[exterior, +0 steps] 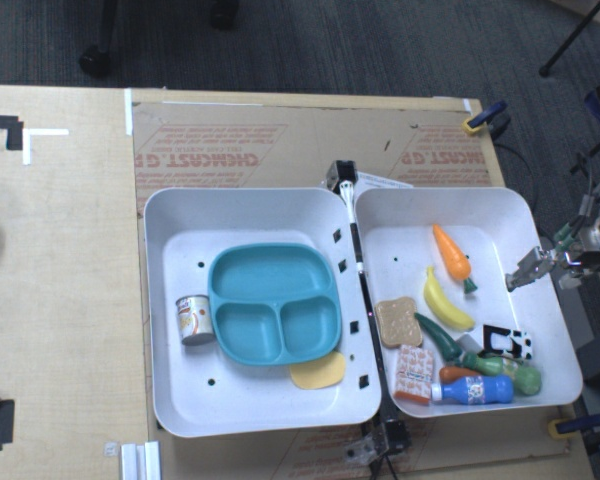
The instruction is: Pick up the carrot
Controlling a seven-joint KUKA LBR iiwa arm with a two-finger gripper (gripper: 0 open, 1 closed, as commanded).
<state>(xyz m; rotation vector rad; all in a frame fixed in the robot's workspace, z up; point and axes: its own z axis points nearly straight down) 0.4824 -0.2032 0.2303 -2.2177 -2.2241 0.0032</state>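
Arm cut by right edge; yellow disc partly under teal tray

Bare bin floor above and left of carrot; banana crowds it just below. Clutter (bread slice, cucumber, bottle) packs near end of right bin.
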